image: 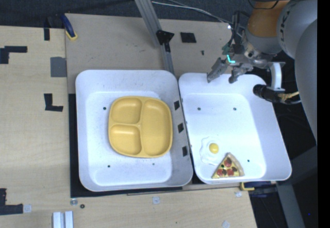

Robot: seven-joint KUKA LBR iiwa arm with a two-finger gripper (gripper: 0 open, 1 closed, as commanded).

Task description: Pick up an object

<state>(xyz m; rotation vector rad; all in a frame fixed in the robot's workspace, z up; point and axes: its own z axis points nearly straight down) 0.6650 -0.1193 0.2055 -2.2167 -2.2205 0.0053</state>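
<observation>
A pizza slice (227, 166), a small toy wedge with a tan crust edge and red and dark toppings, is lying flat in the near corner of the right bin (268, 134), touching nothing but the bin floor. Just beside it, toward the bin's centre, a toy fried egg (210, 150) is resting, a glossy white irregular patch with a round yellow yolk. The right bin is a shallow white tray with rounded corners and a smooth, faintly speckled floor. Sitting directly against its left side is the left bin (87, 118), of the same white shape, and a yellow plate (140, 126) is lying in its middle; the plate is a rounded square of matte plastic divided into three compartments by raised ridges. The gripper (227, 75) is hovering over the far rim of the right bin, well apart from the pizza slice and the egg, its two dark fingers spread apart and pointing down with nothing between them. A small teal light is glowing on its body. Above it, the arm's orange band (273, 2) is curving into the grey casing. The bins are standing on a pale wooden bench (31, 134) marked with dark tape pieces.
</observation>
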